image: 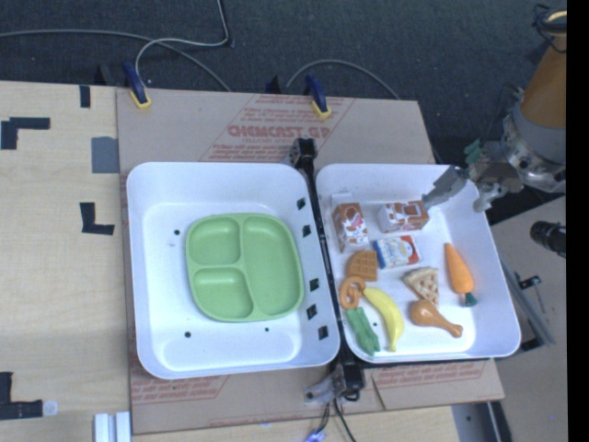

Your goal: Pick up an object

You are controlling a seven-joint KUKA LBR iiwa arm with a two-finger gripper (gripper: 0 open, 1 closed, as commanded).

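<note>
The claw hangs over the right bin's far right corner; whether it is wide or narrow cannot be told. Just left of it lies a small red-and-white carton, with the carrot nearer, to the right.

Both white bins looked like smooth, faintly glossy plastic, and the green divided plate in the left one had a duller, matt plastic look. The toy foods at the right bin's 6 o'clock, among them the banana and carrot, seemed smooth moulded plastic. The desk showed pale wood grain under a matt brown cardboard sheet.
</note>
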